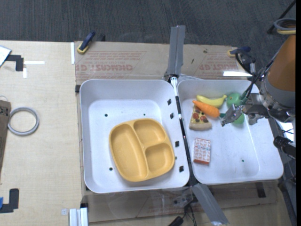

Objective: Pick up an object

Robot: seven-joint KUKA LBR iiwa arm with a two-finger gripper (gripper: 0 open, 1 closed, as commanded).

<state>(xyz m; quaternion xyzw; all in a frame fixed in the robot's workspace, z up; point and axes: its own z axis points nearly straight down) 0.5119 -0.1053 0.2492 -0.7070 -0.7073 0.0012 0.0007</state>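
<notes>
green toy [236,108], rounded, beside the yellow banana [211,100].

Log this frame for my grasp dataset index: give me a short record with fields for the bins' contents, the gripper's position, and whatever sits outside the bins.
left bin: yellow divided plate
right bin: banana, carrot, pizza slice, small red box, green object
gripper: low over the right bin, at the green object
holding: nothing visibly between fingers
bench at left: tape roll
</notes>
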